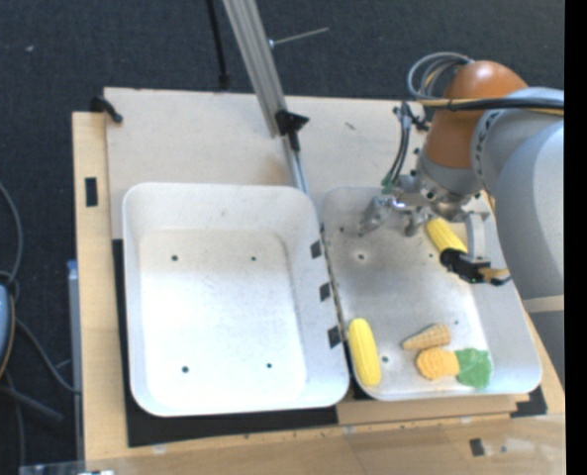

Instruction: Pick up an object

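Observation:
My gripper (392, 216) hangs over the back of the right bin (402, 280), just below the orange wrist band. Its two fingers stand apart, open, with bare bin floor between them. A yellow banana-like piece (443, 236) with a dark tip lies just right of the fingers, not between them. At the bin's front left lies a yellow corn cob (363, 351). A small tan corn piece (427, 337) and an orange-yellow piece (437, 364) with a green leaf (474, 366) rest at the front right.
The left bin (219, 300) sits beside the right one, their rims touching along the middle. A slanted metal pole (263, 62) rises from behind the bins. The grey arm covers the bench's right side.

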Tool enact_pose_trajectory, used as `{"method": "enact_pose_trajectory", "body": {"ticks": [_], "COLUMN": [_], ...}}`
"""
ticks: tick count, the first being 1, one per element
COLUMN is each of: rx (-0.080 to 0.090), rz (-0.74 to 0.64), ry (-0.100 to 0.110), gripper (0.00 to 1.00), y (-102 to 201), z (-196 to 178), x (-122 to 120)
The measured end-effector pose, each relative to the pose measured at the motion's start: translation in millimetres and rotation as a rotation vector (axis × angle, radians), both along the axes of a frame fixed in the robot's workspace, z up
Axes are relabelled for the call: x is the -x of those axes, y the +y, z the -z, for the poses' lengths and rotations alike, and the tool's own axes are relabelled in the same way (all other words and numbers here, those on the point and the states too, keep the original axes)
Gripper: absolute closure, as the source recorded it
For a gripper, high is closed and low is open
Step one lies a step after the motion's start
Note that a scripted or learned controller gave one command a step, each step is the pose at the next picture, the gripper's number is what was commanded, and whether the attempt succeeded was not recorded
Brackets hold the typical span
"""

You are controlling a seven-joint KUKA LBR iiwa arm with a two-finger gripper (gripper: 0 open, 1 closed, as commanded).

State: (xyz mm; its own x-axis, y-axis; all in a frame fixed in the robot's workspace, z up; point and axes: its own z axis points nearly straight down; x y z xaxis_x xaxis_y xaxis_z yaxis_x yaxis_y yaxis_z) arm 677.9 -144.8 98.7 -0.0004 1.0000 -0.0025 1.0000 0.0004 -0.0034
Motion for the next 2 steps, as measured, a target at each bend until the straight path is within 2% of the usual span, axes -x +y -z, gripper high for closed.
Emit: {"method": "enact_pose_trajectory", "body": {"ticks": [1, 2], "rx": [0.003, -0.001], "rz": [-0.002, 0.001], "ry": [-0.006, -0.01], "gripper": [1.0, 1.0], "y": [-1.1, -10.3], "z": [-14.8, -64.0], "x": [-1.6, -4.5]}}
